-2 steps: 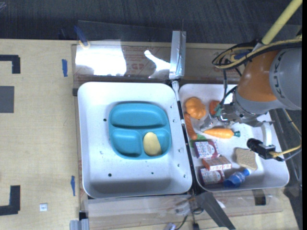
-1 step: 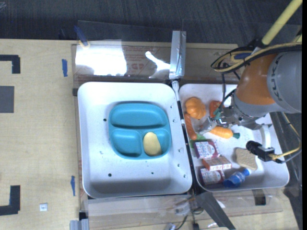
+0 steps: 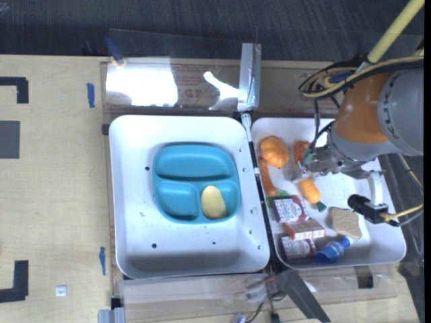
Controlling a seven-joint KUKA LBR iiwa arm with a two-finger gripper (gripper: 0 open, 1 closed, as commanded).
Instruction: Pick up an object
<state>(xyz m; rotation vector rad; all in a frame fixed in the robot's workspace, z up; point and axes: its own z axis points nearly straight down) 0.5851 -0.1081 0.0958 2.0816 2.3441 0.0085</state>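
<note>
The right bin (image 3: 390,247) holds several objects. An orange round fruit (image 3: 274,151) lies at its back left, with a thin orange stick (image 3: 267,179) along the left wall. A small orange piece (image 3: 310,191) sits near the middle. My gripper (image 3: 308,161) hangs low over the bin's back half, just above that small orange piece and to the right of the round fruit. Something red (image 3: 300,149) shows beside the gripper. Nothing is visibly held.
A red-labelled packet (image 3: 288,209), a second packet (image 3: 304,230), a bottle with a blue cap (image 3: 323,250) and a tan block (image 3: 345,222) crowd the right bin's front. The left bin (image 3: 128,180) holds a blue divided tray (image 3: 192,167) with a yellow oval (image 3: 213,202) in it.
</note>
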